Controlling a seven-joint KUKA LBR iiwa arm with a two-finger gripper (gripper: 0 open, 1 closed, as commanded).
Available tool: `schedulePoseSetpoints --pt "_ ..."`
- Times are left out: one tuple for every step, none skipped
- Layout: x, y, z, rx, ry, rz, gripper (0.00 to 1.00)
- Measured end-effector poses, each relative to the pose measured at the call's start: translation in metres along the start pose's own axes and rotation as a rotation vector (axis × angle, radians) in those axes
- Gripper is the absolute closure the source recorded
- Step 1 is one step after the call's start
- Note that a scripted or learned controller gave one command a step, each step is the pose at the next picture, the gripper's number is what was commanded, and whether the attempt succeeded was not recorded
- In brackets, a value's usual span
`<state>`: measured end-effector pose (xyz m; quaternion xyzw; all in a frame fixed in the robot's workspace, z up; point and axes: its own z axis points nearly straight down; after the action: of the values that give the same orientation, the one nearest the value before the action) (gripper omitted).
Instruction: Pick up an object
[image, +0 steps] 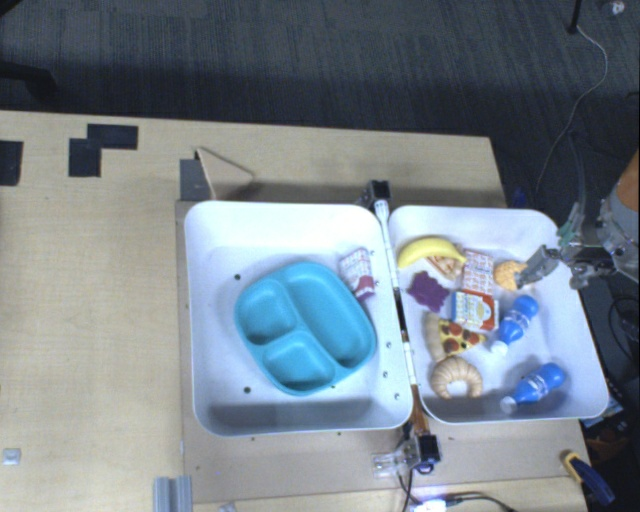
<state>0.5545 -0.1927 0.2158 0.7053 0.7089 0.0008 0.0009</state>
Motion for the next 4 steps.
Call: schedulePoseSetpoints --pt "0.014 -0.003 0.116 -0.011 -0.003 0.003 0.00" --pt "0.015 -0.001 0.105 -0.014 -0.001 0.000 1.00" --pt "0.059 -0.060 -0.011 -0.002 0.000 0.000 1.00" --pt "0.059 -0.059 -0.021 -0.004 0.000 -0.004 1.00"
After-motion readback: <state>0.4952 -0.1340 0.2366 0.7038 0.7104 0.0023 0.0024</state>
